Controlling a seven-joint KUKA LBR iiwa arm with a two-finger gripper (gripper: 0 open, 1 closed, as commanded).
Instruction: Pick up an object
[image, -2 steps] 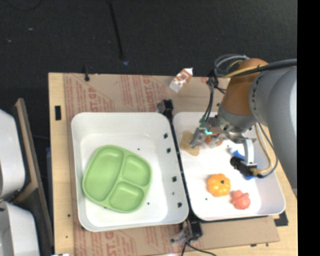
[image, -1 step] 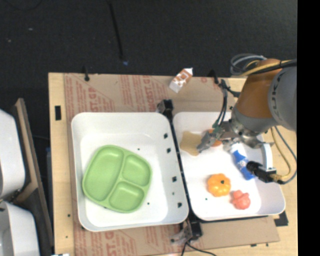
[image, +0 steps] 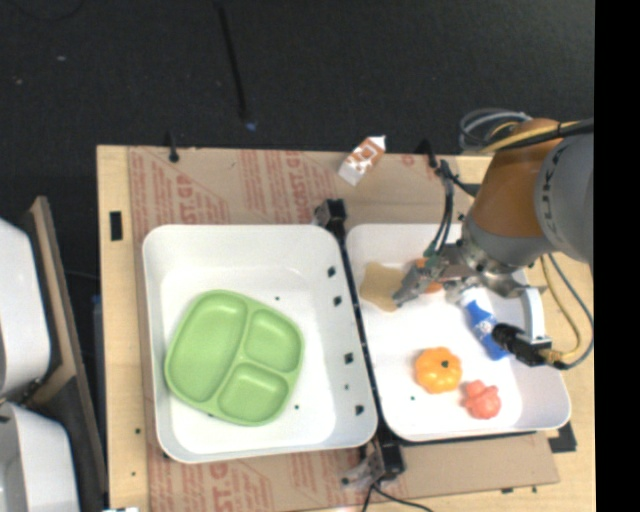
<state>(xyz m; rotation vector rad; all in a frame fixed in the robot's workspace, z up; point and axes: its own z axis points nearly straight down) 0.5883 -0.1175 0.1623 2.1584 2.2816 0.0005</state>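
From the camera above your desk (image: 130, 200), take the right bin (image: 545, 400) as landmark. Your arm (image: 520, 200) reaches over its upper part, and the pincer (image: 412, 288) hangs low at its upper left, beside a tan object (image: 378, 285); whether it is wide or narrow cannot be told. An orange pumpkin-shaped toy (image: 438, 369) sits centrally, a pink toy (image: 481, 399) just lower right, a blue-and-white object (image: 481, 320) above. The left bin (image: 160, 260) holds a green divided plate (image: 234, 357).

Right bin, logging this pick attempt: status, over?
Gripper low in right bin, near a tan object. Nothing seen between fingers. Orange toy, pink toy, blue-white item lie loose. Green tray in left bin.
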